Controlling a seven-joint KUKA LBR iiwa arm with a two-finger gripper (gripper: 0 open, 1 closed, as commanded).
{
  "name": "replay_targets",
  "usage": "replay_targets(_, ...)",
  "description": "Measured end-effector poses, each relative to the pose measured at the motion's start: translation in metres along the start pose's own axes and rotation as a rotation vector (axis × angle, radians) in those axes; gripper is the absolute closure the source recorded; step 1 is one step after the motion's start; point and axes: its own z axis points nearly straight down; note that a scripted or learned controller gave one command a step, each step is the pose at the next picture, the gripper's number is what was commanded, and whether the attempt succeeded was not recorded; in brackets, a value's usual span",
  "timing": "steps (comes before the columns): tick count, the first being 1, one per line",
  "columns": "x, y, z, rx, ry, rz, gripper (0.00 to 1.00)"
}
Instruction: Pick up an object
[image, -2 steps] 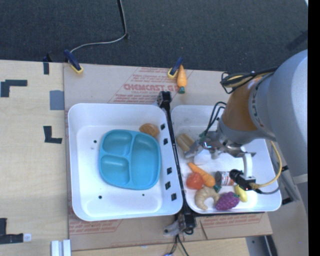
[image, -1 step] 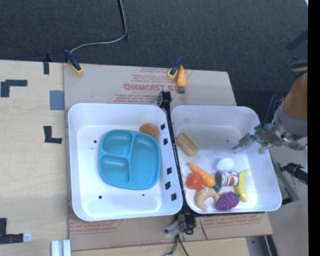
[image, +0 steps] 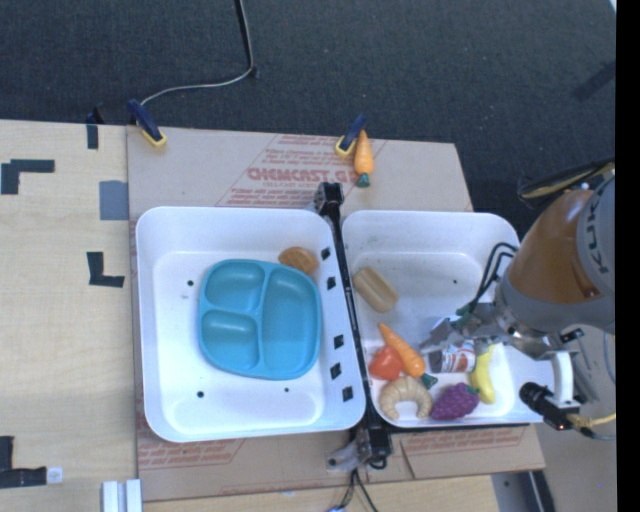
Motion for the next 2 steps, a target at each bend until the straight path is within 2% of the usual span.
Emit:
replay_targets(1, 0.021, 0.103, 0.027, -0.01, -0.003, -0.001, 0.0)
replay_targets(2, 0.074, 0.172, -0.072, -0.005, -0.003, -0.001, 0.0)
